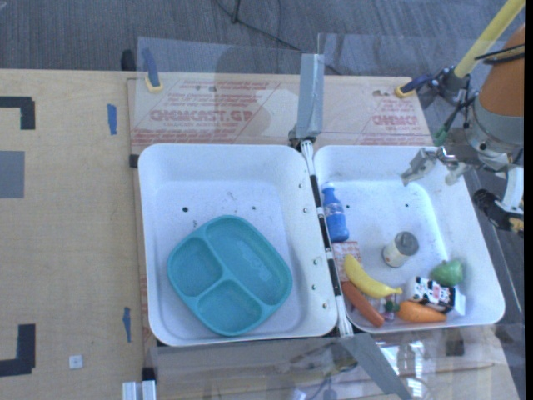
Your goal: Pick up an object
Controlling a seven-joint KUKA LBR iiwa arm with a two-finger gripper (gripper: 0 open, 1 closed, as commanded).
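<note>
My gripper hangs over the far right corner of the right bin, fingers spread open with nothing between them. Below it in that bin lie a blue bottle against the left wall, a small grey-topped can in the middle, and a yellow banana. Along the near edge are a red-orange carrot, a second orange carrot, a black-and-white carton and a green toy vegetable. The gripper is well apart from all of them.
The left bin holds a teal divided plate toward its near side. A grey divider post stands behind the seam between the bins. Cables and a yellow bar run by the arm at the far right.
</note>
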